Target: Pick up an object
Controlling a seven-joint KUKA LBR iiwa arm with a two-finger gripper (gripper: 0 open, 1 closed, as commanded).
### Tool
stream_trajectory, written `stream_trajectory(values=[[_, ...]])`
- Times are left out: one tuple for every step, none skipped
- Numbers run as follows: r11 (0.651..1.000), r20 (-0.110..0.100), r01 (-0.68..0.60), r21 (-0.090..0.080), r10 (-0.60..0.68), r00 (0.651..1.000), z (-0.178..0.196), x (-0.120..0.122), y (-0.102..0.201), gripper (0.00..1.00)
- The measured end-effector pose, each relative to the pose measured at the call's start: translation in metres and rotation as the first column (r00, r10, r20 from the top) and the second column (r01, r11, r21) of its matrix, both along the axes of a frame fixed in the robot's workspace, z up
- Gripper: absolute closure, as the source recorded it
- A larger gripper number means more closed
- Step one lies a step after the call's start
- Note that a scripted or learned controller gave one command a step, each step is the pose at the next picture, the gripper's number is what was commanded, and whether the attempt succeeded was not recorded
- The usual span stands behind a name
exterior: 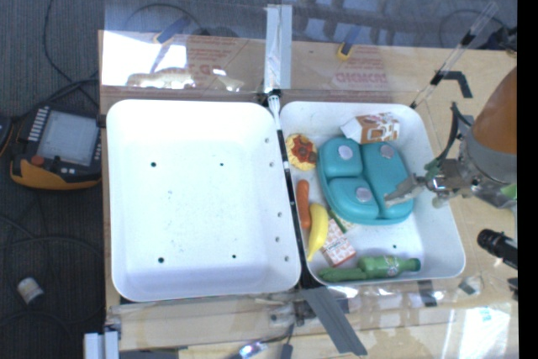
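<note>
Dark carpet surrounds the surface [210, 59] carrying two white bins. The right bin [444, 244] holds a teal tray [363, 178], banana [317, 229] and green bottle [374, 267]. The gripper [402, 193] touches the tray's right edge; whether its jaws are apart is unclear.

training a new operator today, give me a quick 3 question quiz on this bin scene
1. True or false: the teal tray lies in the left bin.
2. Which lies nearest the divider between the bins: a) carrot b) green bottle c) carton?
3. What yellow item lies just below the carrot?

Key: 1 false, it lies in the right bin. 2 a. 3 the banana.
</note>
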State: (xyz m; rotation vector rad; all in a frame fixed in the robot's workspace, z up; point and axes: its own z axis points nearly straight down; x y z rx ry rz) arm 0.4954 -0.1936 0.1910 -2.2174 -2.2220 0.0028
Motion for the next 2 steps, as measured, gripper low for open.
stream_trajectory(values=[[1.0, -0.001, -0.003, 0.002, 0.003, 1.0, 0.008, 0.001, 0.002, 1.0], [0.999, 0.002, 0.035, -0.003, -0.035, 0.999, 0.109, 0.021, -0.005, 1.0]])
